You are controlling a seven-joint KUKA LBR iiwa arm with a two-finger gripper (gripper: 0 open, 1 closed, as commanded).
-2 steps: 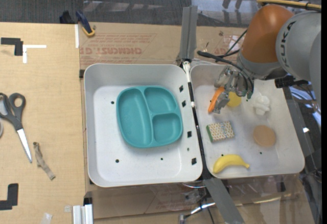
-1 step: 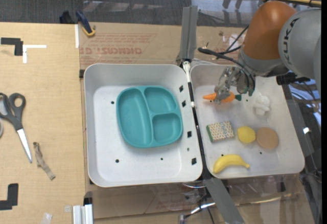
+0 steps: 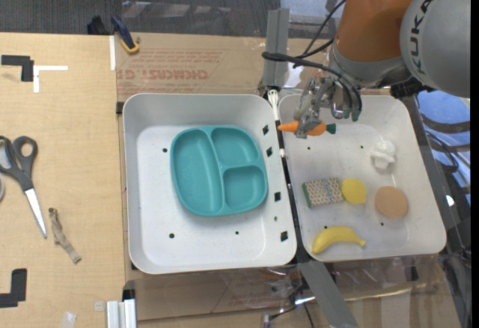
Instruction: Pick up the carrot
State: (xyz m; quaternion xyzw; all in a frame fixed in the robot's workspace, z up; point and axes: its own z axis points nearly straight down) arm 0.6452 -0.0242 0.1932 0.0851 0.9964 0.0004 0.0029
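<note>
The carrot (image 3: 288, 126) is small and orange, with a green tip pointing right, and lies level at the far left corner of the right bin (image 3: 419, 240). My gripper (image 3: 311, 124) reaches down onto its middle from the right. The metal fingers (image 3: 305, 111) stand on either side of the carrot, shut on it. The orange end sticks out to the left of the fingers and the green tip to the right. I cannot tell whether the carrot rests on the bin floor or hangs just above it.
The right bin also holds a white lump (image 3: 383, 154), a patterned sponge (image 3: 322, 192), a lemon (image 3: 354, 191), a tan egg-like ball (image 3: 391, 202) and a banana (image 3: 337, 240). The left bin (image 3: 142, 192) holds a teal divided plate (image 3: 220, 169). Scissors (image 3: 24, 173) lie on the bench.
</note>
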